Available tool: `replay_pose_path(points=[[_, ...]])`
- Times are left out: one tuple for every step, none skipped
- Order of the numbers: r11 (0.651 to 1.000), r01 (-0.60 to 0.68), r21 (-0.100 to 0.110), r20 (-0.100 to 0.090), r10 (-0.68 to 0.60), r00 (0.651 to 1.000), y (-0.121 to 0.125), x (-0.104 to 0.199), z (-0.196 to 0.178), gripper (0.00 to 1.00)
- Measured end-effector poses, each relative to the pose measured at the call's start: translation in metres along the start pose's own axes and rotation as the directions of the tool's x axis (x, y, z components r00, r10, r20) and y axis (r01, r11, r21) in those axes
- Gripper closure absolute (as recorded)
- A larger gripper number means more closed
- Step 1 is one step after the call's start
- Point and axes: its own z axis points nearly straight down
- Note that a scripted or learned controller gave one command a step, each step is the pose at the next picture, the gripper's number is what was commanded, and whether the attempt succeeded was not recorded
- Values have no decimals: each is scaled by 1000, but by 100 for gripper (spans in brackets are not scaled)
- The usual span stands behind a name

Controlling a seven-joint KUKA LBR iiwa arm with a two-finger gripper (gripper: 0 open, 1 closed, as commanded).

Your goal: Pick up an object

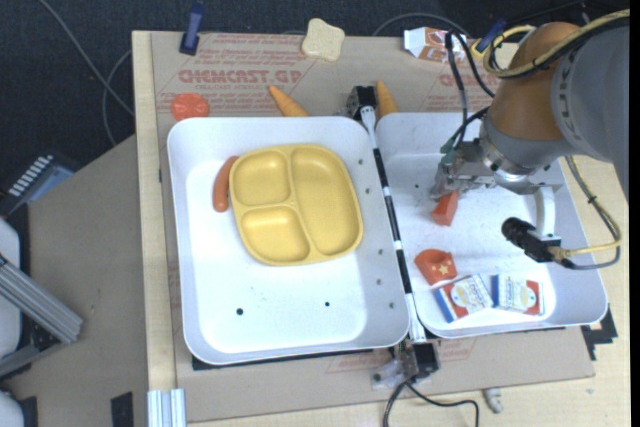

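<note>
Gripper point(452, 183) of the grey arm is seen lowered into the right white bin point(580, 300), near that bin's upper left part. A small orange-red block point(445, 207) is seen just below the fingertips, touching or nearly touching them; whether it is clamped cannot be told. A red wedge-shaped piece point(436, 266) and a flat printed carton point(488, 296) are seen nearer the front. A yellow compartment plate point(296, 203) is held by the left white bin point(300, 325).

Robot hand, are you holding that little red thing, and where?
Cannot be told. The gripper sits right over the red piece in the right bin, touching or nearly at its top end, but a grip isn't visible.
</note>
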Motion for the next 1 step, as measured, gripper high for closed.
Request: replay_pose_path(points=[[1000, 3, -1, 0, -3, 1000, -12, 66, -91, 100]])
